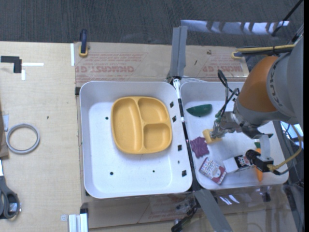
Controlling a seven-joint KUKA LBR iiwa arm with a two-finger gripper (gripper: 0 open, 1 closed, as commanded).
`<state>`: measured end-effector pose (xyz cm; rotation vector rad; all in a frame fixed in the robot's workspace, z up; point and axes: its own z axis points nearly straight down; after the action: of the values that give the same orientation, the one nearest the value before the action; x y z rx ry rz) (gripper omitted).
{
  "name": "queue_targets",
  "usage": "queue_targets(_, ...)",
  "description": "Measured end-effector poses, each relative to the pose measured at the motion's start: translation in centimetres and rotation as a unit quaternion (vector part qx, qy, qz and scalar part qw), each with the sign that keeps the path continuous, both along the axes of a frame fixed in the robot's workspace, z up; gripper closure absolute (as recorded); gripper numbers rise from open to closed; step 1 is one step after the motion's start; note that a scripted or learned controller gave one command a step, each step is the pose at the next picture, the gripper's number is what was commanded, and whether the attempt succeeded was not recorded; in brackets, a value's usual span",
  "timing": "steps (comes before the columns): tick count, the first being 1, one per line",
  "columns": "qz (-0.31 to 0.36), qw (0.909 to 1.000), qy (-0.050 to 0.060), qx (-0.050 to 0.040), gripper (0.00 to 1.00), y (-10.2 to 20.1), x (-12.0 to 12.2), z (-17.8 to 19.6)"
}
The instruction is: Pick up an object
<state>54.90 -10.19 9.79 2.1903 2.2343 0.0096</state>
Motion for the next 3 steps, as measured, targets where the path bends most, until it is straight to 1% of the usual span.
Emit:
queue_targets(1,0.069,0.9976,0.007,0.0011,0.0,-3.5,-2.4,6.1)
queue_targets(2,0.116,0.9933,0.007,0.0004,0.0,2.4,6.8,9.4)
queue_targets(3,-0.051,0.9986,0.009,0.002,0.0,1.6,-2.8,9.3)
